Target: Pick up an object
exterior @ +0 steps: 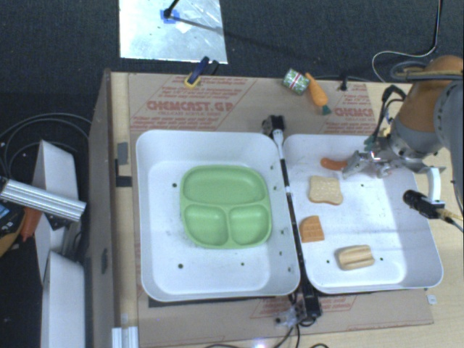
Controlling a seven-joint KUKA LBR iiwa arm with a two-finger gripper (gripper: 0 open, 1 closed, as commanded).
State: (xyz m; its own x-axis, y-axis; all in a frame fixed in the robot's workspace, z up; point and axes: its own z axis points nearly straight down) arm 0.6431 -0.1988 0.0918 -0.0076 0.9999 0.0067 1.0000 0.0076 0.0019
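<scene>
Your gripper (360, 165) sits low over the right bin (406, 267), toward its twelve-o'clock wall, at the end of the grey arm (428, 114) coming in from three o'clock. The nearest candidate is the small orange sausage-shaped piece (333, 164), lying just beside the fingertips at their nine o'clock; whether they touch it is too fine to read. You cannot tell how far the fingers are spread, nor whether anything sits between them, so treat the grasp as unconfirmed.

To do this step well, centre the gripper over the orange piece's middle and straddle its narrow width, not its length. Come down squarely so a fingertip does not nudge it toward the wall. It looks light and smooth, so it may skid or roll if only one finger lands.

If that fails, you have easier options toward six o'clock in the same bin: the bread slice (325, 190), the orange cracker (312, 229) and the bread roll (354, 257). The green divided plate (225, 206) lies in the left bin (167, 267).
</scene>
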